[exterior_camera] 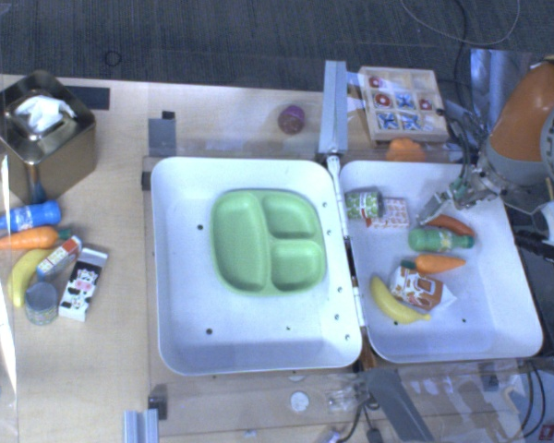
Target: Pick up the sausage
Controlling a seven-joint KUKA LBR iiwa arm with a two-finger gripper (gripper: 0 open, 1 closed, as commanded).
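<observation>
I see the sausage [454, 224], a small reddish toy, lying in the right bin [522, 340] just above the green bottle [439, 240], with the gripper [440, 209] right at its upper-left end; whether that pincer is spread or closed I cannot tell from here. I judge it light, stiff and smooth plastic, likely to skid or roll, so I would pinch it across the middle of its short width. The bin floor is slick and white, and the bottle, carrot [439, 264] and small carton [380, 209] crowd it closely.
</observation>
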